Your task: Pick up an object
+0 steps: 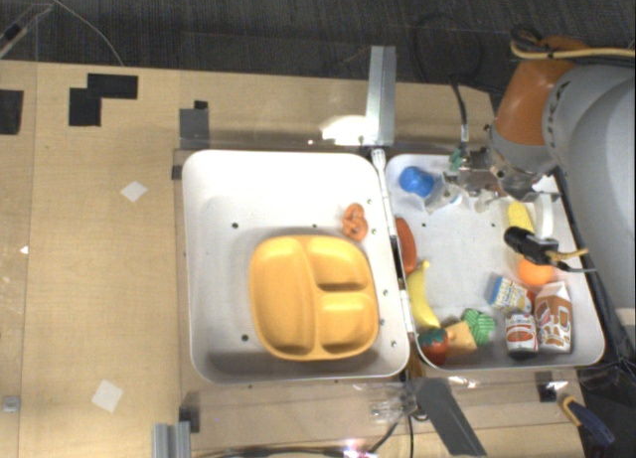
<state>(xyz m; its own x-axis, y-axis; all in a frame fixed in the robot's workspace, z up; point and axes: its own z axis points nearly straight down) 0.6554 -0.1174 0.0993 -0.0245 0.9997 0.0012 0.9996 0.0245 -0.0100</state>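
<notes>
My gripper [465, 186] hangs over the far part of the right bin [452, 247], just right of a blue ball-like toy [416, 182]. Nothing shows between the gripper and the toy. In the same bin lie a red sausage [404, 242], a banana [422, 297], a green toy [480, 326], a red fruit [433, 346], an orange [537, 273], a yellow corn-like piece [520, 216], a small printed box [508, 293] and two cans [538, 327].
The left bin [214, 247] holds a yellow divided plate [312, 297] and a small orange toy [354, 220] by its right wall. A metal post [382, 98] stands behind the wall shared by the bins. The arm's grey body [596, 148] covers the right bin's far right corner.
</notes>
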